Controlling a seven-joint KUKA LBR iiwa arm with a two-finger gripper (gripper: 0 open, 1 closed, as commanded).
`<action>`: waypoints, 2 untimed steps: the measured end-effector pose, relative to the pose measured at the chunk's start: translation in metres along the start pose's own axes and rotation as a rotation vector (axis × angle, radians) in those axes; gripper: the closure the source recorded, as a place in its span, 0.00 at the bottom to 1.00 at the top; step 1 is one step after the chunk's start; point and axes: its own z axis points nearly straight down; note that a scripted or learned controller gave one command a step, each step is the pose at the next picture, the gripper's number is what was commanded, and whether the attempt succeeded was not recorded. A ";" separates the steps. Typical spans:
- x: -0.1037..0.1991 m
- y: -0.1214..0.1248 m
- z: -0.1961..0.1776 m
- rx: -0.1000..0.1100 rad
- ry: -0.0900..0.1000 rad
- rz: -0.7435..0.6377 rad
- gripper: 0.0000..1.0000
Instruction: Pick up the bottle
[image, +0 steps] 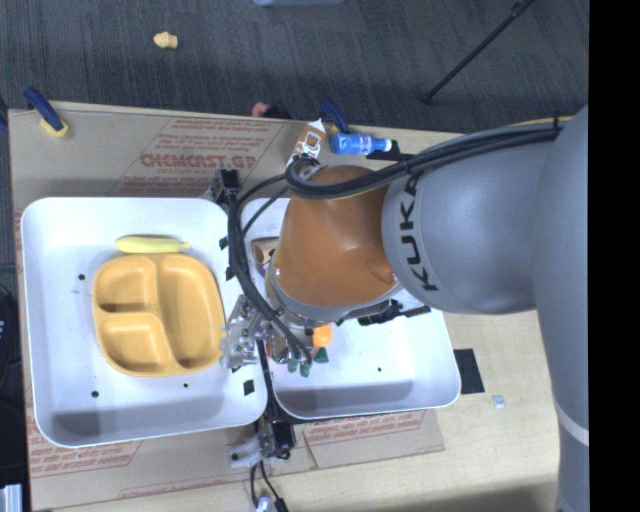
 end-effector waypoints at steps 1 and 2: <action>-0.012 -0.079 0.000 0.000 -0.001 -0.195 1.00; -0.039 -0.182 -0.044 0.001 -0.003 -0.563 1.00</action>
